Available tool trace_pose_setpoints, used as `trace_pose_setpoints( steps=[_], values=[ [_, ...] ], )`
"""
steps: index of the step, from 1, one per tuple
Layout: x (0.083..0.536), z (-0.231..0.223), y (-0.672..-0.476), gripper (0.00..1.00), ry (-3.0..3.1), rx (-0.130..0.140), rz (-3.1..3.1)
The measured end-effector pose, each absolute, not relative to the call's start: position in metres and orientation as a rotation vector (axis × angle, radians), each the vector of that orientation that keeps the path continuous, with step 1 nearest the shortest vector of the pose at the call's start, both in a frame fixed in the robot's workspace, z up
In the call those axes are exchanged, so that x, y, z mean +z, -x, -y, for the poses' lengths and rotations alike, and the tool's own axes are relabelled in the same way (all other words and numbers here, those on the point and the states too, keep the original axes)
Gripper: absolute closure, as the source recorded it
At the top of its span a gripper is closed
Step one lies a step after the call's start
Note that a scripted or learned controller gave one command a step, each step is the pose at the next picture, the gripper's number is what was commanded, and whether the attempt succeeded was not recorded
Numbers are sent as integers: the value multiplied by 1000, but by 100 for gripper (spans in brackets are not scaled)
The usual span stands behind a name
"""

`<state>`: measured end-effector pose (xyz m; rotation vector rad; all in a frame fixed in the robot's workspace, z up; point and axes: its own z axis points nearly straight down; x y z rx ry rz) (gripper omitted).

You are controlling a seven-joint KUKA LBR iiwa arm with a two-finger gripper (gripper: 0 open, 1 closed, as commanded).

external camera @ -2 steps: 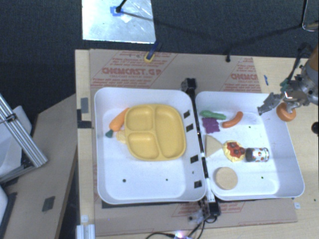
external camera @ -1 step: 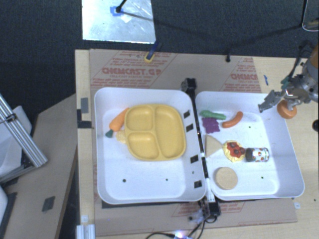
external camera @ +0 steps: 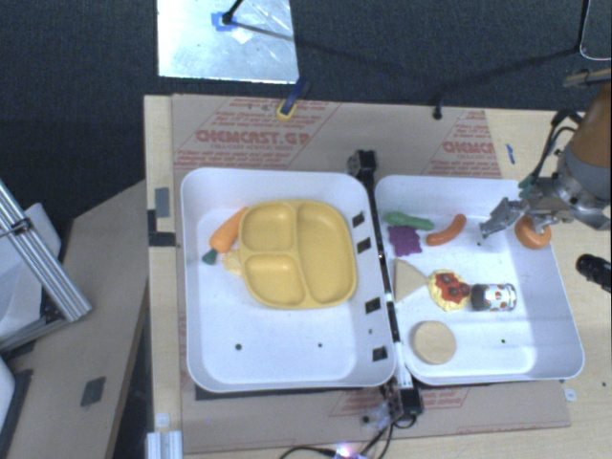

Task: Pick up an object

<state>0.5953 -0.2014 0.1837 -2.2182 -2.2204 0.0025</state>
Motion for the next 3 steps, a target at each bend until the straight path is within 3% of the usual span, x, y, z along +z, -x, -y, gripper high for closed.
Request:
trace_pose_setpoints(
  steps=[2,3],
  values=[
    [90,197,-594,0,2214,-6,2222],
    [104,199,-596,100,2221,-6,2229]
  ],
)
